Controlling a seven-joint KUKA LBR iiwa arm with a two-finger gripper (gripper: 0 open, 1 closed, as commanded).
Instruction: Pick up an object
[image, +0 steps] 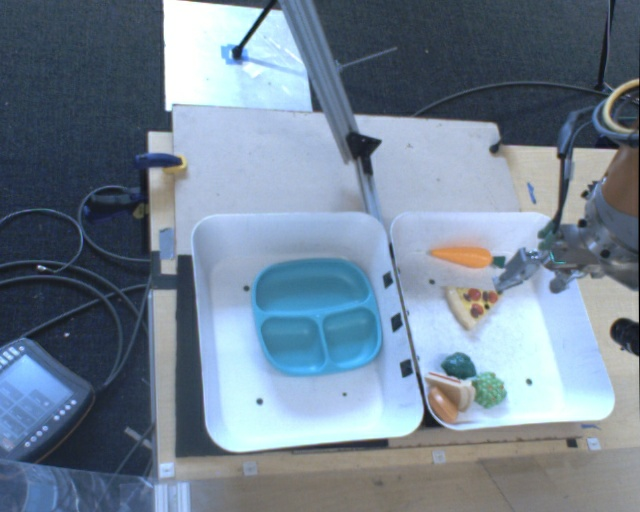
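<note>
While the pincer (520, 268) hangs with its state impossible to tell, toy carrot (462, 257) just left, pizza slice (473, 304) just below-left, any descent between both risks nudging either aside, closing on nothing.

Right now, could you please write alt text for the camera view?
The arm's tool hovers in the right bin beside a toy carrot and pizza slice. A blue divided tray sits in the left bin.
</note>
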